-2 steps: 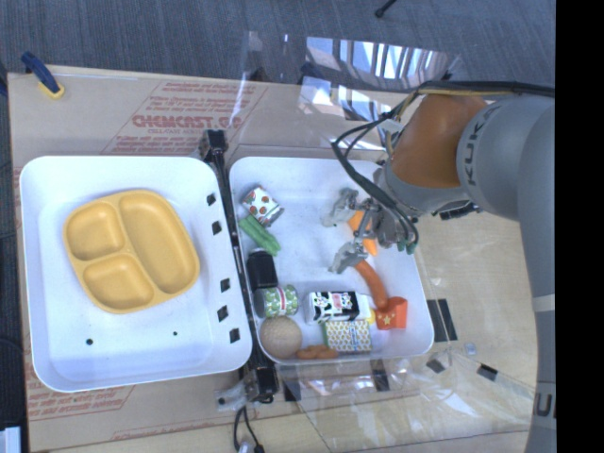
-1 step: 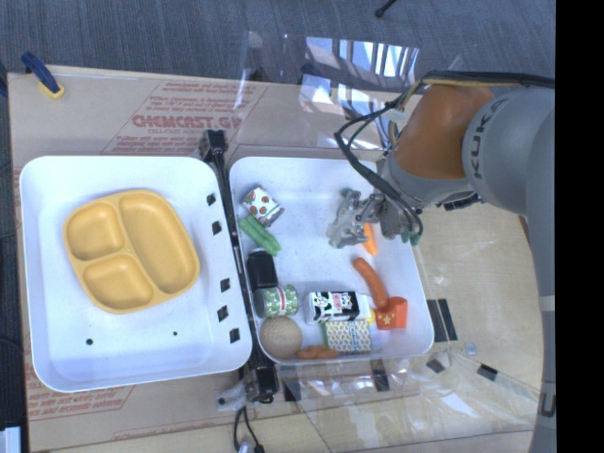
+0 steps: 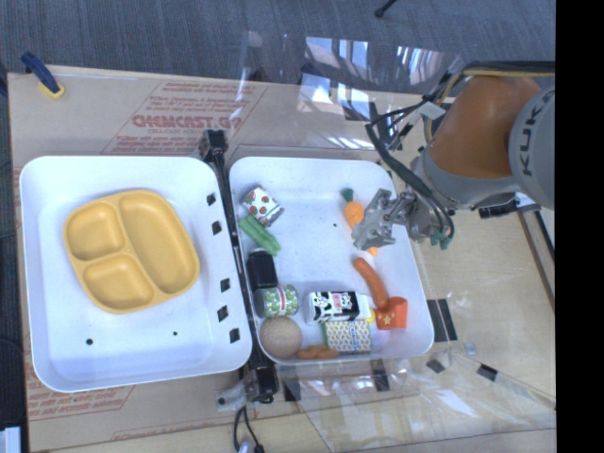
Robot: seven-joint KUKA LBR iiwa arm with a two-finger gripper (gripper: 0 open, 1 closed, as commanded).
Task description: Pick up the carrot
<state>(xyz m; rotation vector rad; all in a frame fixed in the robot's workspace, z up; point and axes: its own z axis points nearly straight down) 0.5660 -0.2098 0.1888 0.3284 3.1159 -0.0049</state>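
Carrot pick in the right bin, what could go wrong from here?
1. The end effector sits right at the carrot, partly covering it; a closing grasp may nudge it aside.
2. The carrot lies near the right bin's far wall, leaving little room.
3. An orange sausage-like item lies close below; it could be mistaken for the carrot.

- A robotics lab or test cell.
- Grey industrial arm [image 3: 481, 149] over a bench [image 3: 132, 121] covered in printed cardboard.
- Two white bins [image 3: 38, 281] clamped side by side, toy food inside.
- Grey carpet [image 3: 189, 17] beyond the bench's far edge.
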